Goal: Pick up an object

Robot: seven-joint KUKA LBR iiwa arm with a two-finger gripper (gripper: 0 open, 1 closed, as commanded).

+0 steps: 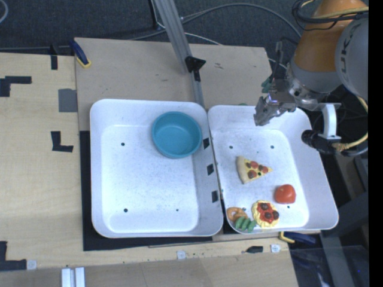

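Overhead, the hand (267, 113) hangs (pointing down) above the right bin's (314, 178) far edge.

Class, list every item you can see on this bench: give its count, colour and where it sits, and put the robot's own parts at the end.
white bins: 2, white, side by side on the bench
bowl: 1, blue, far end of the left bin
toy pizza slice: 1, yellow with red spots, middle of the right bin
toy tomato: 1, red, near right part of the right bin
small toy pizza: 1, yellow and red, near edge of the right bin
small toy food piece: 1, orange and green, near left corner of the right bin, type unclear
metal pole: 1, grey, slanting down to between the bins
gripper: 1, dark grey, above the far end of the right bin
arm: 1, grey with orange band, entering from the right
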